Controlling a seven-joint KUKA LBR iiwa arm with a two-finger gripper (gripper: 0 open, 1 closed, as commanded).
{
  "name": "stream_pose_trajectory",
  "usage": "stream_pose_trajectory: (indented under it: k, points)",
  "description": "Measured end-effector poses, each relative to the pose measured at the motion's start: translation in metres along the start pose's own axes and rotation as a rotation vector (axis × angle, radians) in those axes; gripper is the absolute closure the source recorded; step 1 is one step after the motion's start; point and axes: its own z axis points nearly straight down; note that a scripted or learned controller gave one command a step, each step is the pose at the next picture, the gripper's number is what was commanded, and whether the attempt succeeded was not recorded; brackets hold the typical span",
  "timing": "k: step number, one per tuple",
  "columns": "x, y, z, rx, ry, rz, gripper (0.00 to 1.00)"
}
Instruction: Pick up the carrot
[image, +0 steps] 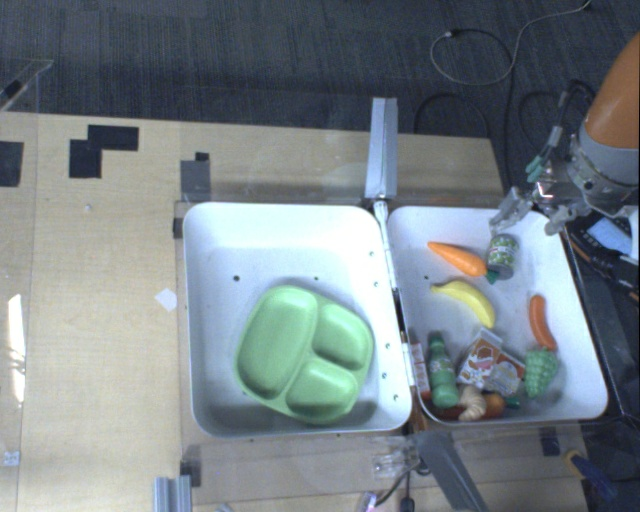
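Note:
The orange carrot (457, 258) lies in the back part of the right bin (590, 400), its tip pointing left. My gripper (530, 214) hovers over the bin's back right rim, up and to the right of the carrot and apart from it. Its fingers (507, 208) are spread open with nothing between them. A small green-labelled can (502, 254) sits just right of the carrot, touching its thick end and below the gripper.
The right bin also holds a banana (468, 300), a red sausage-shaped thing (541, 320), a green bottle (438, 362), a snack packet (490, 366) and a knobbly green toy (541, 372). A green divided plate (305, 352) lies in the left bin (210, 300). Cables hang behind the bins.

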Motion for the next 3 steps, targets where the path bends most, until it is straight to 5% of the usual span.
stream_pose_trajectory:
  k: [1,2,3]
  points:
    - [-0.002,-0.037,-0.038,-0.001,-0.001,-0.205,0.0]
    - [0.024,-0.006,0.088,0.001,0.0,-0.203,0.0]
    - [0.042,0.007,0.153,-0.003,0.0,-0.271,0.0]
